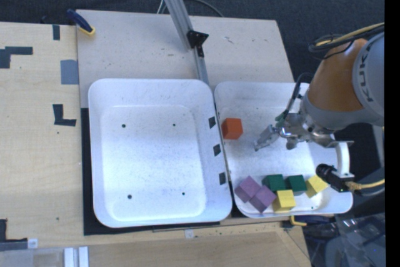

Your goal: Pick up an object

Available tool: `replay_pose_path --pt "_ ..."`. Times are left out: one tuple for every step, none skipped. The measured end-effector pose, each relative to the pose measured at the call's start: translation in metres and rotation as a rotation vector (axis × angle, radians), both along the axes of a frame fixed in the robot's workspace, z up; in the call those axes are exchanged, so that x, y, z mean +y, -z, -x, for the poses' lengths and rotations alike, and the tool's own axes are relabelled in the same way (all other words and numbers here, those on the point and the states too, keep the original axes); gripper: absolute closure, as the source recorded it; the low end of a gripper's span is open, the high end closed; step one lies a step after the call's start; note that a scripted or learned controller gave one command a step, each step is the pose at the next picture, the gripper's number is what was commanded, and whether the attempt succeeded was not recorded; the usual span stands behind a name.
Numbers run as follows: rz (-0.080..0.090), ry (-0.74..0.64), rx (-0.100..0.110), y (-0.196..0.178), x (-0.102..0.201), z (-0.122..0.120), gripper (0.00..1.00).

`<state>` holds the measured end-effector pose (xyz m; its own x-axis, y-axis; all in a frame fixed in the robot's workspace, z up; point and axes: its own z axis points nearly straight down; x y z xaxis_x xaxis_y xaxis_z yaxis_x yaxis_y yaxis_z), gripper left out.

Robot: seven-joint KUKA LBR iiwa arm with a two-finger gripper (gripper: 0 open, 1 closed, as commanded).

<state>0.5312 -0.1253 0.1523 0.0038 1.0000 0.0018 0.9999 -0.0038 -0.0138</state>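
Note:
An orange cube [232,128] lies in the right bin [250,97], near its left wall. Along the bin's front edge sit two purple blocks [255,192], two green blocks [284,184] and two yellow blocks [285,199]. My gripper [274,145] hangs over the middle of the right bin, to the right of the orange cube and behind the cluster. Its fingers [262,141] are spread open with nothing between them.
The left bin [100,134] stands beside the right one, their walls touching. A slanted metal rail [178,3] runs from the top down to the gap between the bins. The arm's grey and orange body [340,87] covers the right bin's right side.

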Motion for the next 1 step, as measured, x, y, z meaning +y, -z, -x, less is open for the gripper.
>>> replay_pose_path --pt "0.002 -0.006 -0.015 -0.0439 0.0152 0.0080 0.00"
